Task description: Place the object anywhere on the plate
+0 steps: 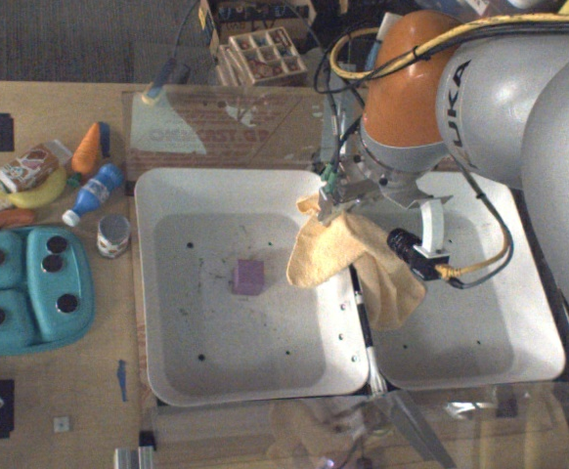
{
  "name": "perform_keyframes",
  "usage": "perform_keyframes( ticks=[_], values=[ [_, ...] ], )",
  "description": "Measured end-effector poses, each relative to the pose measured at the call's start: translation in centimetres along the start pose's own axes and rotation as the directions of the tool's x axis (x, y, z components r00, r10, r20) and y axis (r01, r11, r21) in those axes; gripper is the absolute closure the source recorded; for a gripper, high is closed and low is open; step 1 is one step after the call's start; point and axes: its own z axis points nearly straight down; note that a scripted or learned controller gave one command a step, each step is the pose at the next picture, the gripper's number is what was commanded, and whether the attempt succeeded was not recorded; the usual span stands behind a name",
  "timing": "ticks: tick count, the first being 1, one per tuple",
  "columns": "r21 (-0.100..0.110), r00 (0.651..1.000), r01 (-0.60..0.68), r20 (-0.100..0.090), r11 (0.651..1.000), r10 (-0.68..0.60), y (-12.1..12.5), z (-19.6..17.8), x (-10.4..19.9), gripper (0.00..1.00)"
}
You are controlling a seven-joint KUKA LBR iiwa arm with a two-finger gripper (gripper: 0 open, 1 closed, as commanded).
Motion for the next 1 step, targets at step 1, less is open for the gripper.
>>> perform_keyframes(
  ticks=[1],
  values=[
    [-0.004,0.997,0.072,0.003,0.997,-0.072,1.88,0.47,-6.92,1.0]
  ],
)
